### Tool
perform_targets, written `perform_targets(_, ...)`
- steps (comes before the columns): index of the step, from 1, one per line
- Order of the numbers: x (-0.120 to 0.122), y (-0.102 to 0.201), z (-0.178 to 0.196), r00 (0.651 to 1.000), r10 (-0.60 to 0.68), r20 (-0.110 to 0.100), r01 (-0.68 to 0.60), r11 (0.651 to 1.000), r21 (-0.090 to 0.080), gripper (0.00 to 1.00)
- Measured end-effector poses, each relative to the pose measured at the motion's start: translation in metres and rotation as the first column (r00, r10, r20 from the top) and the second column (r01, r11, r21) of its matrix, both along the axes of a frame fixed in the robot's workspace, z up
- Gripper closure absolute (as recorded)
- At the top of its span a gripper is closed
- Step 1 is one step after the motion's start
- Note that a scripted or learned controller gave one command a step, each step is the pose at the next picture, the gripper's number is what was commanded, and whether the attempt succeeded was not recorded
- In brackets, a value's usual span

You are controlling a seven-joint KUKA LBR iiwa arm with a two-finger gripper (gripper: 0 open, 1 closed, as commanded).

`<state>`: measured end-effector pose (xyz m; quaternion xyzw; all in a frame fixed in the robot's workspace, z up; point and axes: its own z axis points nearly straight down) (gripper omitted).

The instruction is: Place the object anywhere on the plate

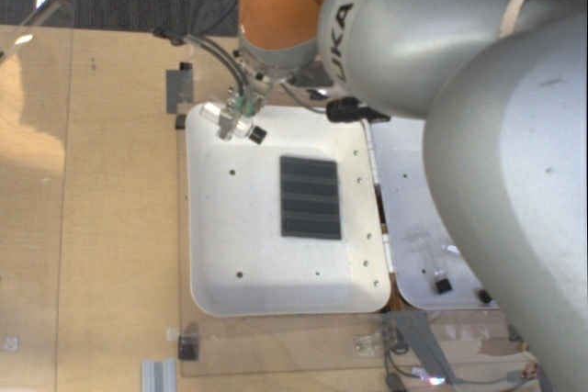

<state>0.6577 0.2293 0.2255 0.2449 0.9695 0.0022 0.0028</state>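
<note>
Look at the gripper (236,122) over the far left corner of the left bin (220,225): you cannot tell from this angle how its jaws stand or whether anything sits between them. The dark ribbed plate (310,197) lies flat mid-bin, near the jaws, toward you and to their right. A small dark object (443,285) rests in the right bin (413,197), well apart from the jaws.

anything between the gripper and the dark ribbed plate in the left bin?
No. In the camera view only bare white floor of the left bin lies between the gripper and the dark ribbed plate.
</note>
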Motion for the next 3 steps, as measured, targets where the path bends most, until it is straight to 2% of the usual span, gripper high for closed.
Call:
perform_targets(1, 0.004, 0.007, 0.017, 0.954, 0.299, 0.004, -0.299, 0.954, -0.001, 1.00)
perform_targets(2, 0.006, 0.006, 0.069, 0.971, 0.239, 0.005, -0.239, 0.971, -0.001, 1.00)
perform_targets(3, 0.006, 0.007, 0.057, 0.826, 0.563, 0.005, -0.563, 0.826, -0.005, 1.00)
